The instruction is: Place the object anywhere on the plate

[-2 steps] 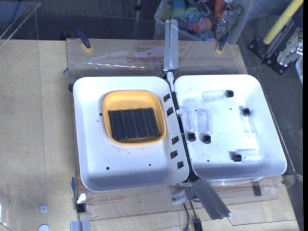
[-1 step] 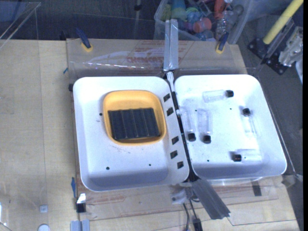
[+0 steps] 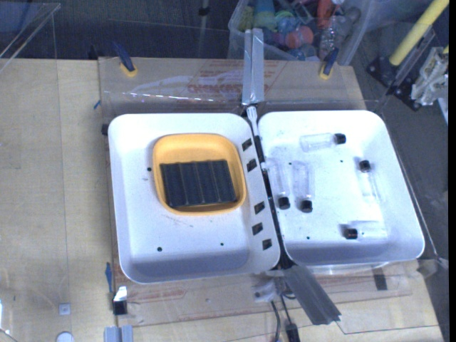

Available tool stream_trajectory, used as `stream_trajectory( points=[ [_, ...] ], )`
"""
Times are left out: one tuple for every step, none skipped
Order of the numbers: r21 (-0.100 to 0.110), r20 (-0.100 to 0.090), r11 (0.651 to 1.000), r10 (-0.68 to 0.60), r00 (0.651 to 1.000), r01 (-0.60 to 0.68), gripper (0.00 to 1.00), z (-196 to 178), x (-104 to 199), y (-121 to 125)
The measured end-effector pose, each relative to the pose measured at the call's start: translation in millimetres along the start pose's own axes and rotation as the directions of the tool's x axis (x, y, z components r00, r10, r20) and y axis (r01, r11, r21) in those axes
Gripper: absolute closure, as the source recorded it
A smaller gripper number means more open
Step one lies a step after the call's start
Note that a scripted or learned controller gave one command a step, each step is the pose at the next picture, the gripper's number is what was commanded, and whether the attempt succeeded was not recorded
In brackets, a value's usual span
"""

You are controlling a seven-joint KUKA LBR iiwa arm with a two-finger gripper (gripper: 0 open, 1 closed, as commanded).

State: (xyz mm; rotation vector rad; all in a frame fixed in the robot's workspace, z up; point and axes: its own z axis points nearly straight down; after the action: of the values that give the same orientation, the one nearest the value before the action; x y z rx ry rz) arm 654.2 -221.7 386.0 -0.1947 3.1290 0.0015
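Looking down on two white bins side by side. In the left bin (image 3: 132,212), a yellow plate (image 3: 196,140) with a dark ridged block (image 3: 198,184) lying flat inside its rim. In the right bin (image 3: 335,191), several clear tubes (image 3: 320,142) with black caps, scattered apart. Impossible to tell whether the jaws are open or closed. Likely at the closing step, the block apparently already placed. Next, probably just staying clear of the plate without nudging the block.

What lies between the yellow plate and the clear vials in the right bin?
In the camera view, the bare white floor of the left bin, then the divider with its black clips, separates the yellow plate from the clear vials.
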Motion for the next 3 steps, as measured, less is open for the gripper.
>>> stream_trajectory(
  points=[
    [-0.001,0.001,0.949,-0.314,0.949,0.314,1.0,14.2,-11.0,-1.2],
    [-0.001,0.001,0.95,-0.313,0.95,0.313,0.0,14.1,-10.7,-1.8],
    [0.003,0.012,0.951,-0.31,0.951,0.31,1.0,1.5,-12.1,-2.1]
  ],
)
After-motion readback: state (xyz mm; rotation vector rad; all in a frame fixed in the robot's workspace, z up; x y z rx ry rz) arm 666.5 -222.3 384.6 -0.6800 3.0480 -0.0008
